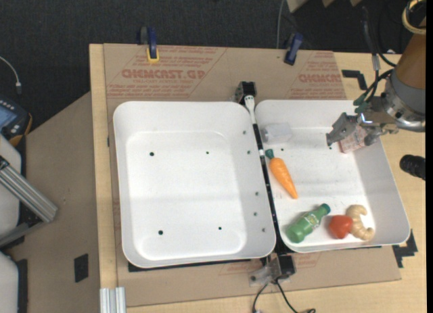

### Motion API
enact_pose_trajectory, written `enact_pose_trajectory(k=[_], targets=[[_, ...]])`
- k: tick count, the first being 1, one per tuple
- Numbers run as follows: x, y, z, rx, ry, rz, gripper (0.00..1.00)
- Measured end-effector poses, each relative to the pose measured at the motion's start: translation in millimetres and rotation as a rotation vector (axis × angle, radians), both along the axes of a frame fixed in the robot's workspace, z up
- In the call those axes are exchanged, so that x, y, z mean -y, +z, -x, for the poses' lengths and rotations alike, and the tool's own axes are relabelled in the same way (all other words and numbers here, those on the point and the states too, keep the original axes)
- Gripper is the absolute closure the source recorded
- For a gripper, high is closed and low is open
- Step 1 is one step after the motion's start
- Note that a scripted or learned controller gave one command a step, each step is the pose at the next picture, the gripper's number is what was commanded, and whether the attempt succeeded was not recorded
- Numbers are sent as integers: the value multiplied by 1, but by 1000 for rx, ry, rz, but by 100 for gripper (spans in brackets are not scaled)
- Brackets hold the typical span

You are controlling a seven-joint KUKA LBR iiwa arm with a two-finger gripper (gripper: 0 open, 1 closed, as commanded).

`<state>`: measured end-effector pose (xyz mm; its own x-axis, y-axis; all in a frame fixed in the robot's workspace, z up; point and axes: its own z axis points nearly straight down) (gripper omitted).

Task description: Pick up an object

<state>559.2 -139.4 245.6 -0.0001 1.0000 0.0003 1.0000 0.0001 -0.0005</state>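
Bottle [306, 223]: 5 o'clock of the right bin [385, 190], lying beside tomato [340, 226] and a tan piece [360, 222].
Carrot [283, 176]: near the divider, alone; likely the easiest pick.
Grey block [277, 131]: 11 o'clock corner.
Gripper [350, 133]: 1 o'clock, above a pinkish item [352, 144]; fingers' spread: cannot tell.
Advice: centre over one item, descend straight.

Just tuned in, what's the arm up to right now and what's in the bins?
The arm reaches in from the right with its end effector over the far side of the right bin. A pale, pinkish object sits just under it, though a grasp can't be confirmed. Also in that bin are a grey block, a carrot, a green bottle, a red piece and a tan curved piece. The left bin sits beside it.
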Motion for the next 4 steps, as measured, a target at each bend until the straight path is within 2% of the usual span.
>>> enact_pose_trajectory(k=[1, 2, 3, 4], targets=[[-36, -117, 26, -11, 1, -4, 0], [-46, -162, -39, 8, 2, 7, 0], [-76, 44, -82, 23, 5, 2, 0], [-105, 101, -44, 7, 3, 0, 0]])
